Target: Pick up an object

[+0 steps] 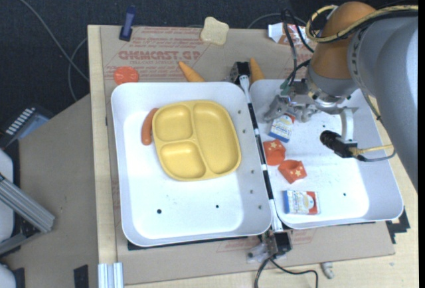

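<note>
Here — small carton, long axis upright-tilted

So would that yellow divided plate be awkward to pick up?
Probably. The yellow divided plate looks like rigid plastic, so it shouldn't flop. It is wide and lies flat in the left bin, so two fingers could likely grab just its rim, and it might tilt.
</note>
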Robot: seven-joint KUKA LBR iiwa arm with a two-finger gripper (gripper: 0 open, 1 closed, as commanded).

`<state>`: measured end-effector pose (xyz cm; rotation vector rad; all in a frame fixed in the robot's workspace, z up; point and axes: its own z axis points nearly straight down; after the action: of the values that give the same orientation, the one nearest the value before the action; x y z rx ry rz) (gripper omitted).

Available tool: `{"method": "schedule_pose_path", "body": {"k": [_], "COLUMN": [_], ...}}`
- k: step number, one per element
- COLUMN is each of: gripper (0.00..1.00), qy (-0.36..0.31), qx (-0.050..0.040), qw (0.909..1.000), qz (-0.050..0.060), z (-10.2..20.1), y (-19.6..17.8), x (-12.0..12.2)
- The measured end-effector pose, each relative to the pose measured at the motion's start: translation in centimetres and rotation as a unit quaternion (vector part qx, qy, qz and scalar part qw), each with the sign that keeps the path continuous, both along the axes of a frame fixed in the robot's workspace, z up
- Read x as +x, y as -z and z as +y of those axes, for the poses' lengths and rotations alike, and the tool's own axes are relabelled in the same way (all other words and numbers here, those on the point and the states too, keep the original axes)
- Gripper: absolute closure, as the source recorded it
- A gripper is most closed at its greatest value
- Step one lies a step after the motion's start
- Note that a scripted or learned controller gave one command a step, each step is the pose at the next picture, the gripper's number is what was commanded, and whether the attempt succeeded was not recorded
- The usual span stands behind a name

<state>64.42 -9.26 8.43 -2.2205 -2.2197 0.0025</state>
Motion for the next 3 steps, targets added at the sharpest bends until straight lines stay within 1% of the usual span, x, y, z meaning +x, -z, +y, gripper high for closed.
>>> {"method": "schedule_pose_path", "body": {"k": [1,2,3], "gripper": [0.00,0.00,0.00], "qy": [0.000,-0.001,0.000], "qx": [-0.0007,0.0002,-0.0004], "qw": [1.0000,1.0000,1.0000], "qz": [-0.003,-0.001,-0.001], "z": [-1.8,-0.1,-0.4], "y": [-0.1,-0.1,-0.1], "x": [2.3,2.2,2.2]}}
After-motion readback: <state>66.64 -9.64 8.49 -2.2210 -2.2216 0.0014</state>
